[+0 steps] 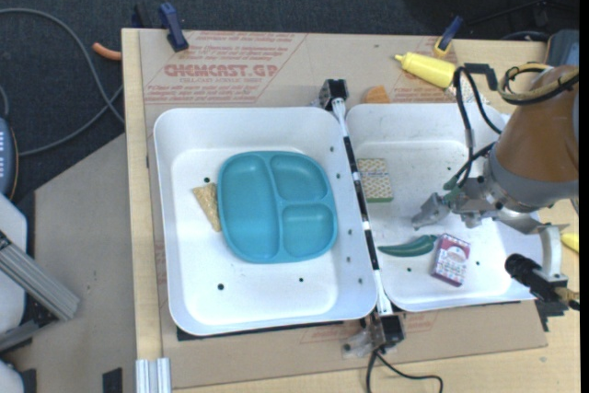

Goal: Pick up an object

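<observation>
While the claw (433, 213) hangs open, one green pepper (409, 245) and one pink box (451, 259) lie below.

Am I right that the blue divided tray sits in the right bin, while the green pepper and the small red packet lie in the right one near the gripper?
Not quite. The camera view shows the blue divided tray in the left bin, not the right. The rest holds: the green pepper and small red packet lie in the right bin, near the gripper.

gripper (433, 213) over right bin (414, 129) | green pepper (409, 245) below | teal tray (276, 204) in left bin (175, 225)
</observation>
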Tool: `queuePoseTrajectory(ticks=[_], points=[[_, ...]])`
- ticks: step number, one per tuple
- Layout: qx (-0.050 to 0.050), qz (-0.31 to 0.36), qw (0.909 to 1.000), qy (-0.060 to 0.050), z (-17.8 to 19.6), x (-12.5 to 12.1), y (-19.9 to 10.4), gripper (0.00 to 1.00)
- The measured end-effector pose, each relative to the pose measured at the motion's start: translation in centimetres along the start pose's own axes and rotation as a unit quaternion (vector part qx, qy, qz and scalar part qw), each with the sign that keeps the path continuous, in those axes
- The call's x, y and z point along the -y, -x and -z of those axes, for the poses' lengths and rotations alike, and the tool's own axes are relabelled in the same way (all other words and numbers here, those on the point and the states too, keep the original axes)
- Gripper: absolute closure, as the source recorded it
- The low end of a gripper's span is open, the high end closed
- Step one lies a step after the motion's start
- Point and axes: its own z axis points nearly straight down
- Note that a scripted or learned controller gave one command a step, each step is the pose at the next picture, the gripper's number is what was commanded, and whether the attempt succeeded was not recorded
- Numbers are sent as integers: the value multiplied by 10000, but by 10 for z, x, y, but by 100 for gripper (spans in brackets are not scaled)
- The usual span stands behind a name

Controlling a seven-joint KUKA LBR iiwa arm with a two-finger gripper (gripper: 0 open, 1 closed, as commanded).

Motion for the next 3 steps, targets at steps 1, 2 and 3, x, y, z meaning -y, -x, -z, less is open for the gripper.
queuePoseTrajectory(ticks=[1,2,3], points=[[0,-1,10000,2,-36,22,-11,0],[13,0,10000,39,-51,-6,5,0],[52,-9,9999,94,-40,-8,7,100]])
